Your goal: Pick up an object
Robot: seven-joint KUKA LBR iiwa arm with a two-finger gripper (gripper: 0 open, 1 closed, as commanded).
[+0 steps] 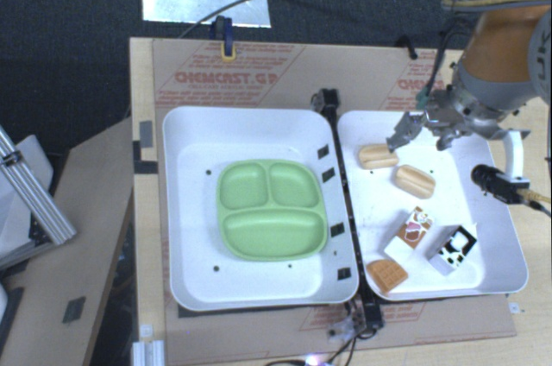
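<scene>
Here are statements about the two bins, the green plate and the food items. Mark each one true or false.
1. The green plate lies in the left bin. True.
2. The gripper holds a bread roll. False: nothing sits between its open jaws.
3. Two bread rolls lie in the right bin. True.
4. The waffle lies on the green plate. False: it lies in the right bin, near its front edge.

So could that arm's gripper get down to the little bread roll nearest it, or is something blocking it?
Probably yes. The gripper hovers over the right bin, just above and right of the nearest bread roll. The roll lies alone, apart from the second roll, with nothing over it.
</scene>
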